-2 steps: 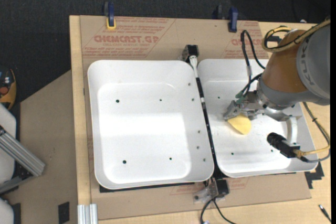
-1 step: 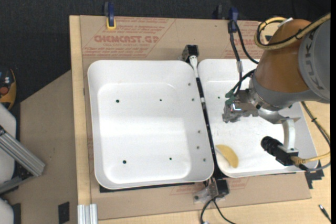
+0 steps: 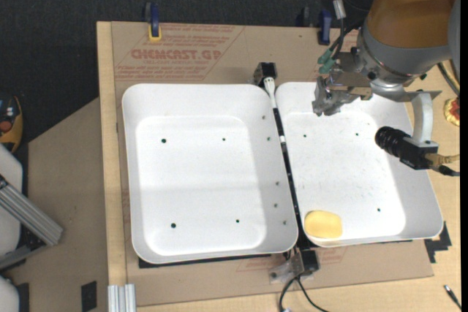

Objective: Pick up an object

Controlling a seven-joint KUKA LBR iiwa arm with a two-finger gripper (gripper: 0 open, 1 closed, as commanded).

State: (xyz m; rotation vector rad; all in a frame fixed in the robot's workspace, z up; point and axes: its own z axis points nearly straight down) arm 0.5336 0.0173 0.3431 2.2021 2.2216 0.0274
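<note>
The gripper (image 3: 327,107) is hovering at the right bin's (image 3: 409,230) far edge; the yellow rounded object (image 3: 323,224) is lying toward six o'clock, well apart, at the near-left corner.

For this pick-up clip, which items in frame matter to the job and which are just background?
Job: yellow object in the near corner of the right bin; gripper over that bin's far end.

Background: left bin; blue clamps on the brown board; black cable.
</note>
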